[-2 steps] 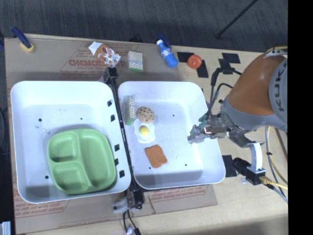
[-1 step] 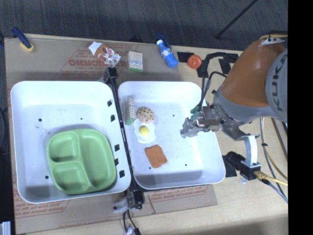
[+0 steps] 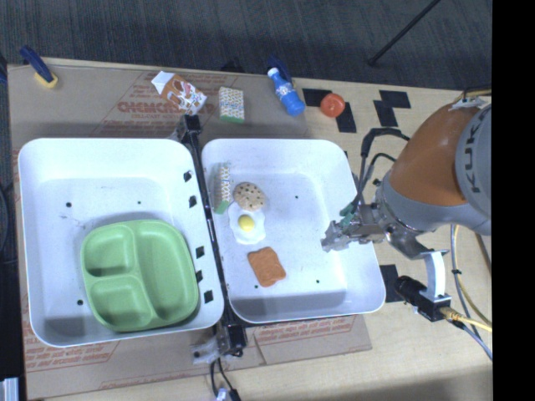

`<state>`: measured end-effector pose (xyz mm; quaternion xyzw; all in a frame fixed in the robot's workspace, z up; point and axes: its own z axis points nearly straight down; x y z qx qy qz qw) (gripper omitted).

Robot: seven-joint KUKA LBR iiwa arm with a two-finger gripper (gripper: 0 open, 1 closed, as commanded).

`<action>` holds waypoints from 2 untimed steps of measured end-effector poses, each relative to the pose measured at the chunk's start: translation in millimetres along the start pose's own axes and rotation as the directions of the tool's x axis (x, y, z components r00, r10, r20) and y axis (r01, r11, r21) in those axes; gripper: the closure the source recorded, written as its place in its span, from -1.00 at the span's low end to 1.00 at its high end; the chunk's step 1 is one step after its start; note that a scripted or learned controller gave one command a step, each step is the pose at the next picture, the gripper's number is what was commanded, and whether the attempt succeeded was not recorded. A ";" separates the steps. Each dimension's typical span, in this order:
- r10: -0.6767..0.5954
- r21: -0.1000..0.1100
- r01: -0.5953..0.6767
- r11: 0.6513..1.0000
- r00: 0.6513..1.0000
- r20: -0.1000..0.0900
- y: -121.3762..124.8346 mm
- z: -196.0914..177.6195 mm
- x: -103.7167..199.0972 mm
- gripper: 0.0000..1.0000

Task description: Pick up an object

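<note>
One pincer (image 3: 334, 239) over right bin (image 3: 334, 295), near toast (image 3: 267, 266)

1. A dark grey carpeted floor (image 3: 209, 15) is seen across the top of the view, beyond the bench.
2. A thin dark rod (image 3: 418, 19) is seen slanting across the floor at the upper right.
3. The bench (image 3: 435, 366) is topped in a pale tan surface, on which black square marks (image 3: 393, 100) are set near the far right.
4. A flattened brown cardboard sheet (image 3: 125, 107) with red print is laid on the bench.
5. Even, soft light is cast, with faint shadows only.
</note>
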<state>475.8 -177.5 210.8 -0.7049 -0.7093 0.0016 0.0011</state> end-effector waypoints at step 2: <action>-0.001 0.001 0.001 1.000 1.000 -0.001 0.0 12.0 -33.7 1.00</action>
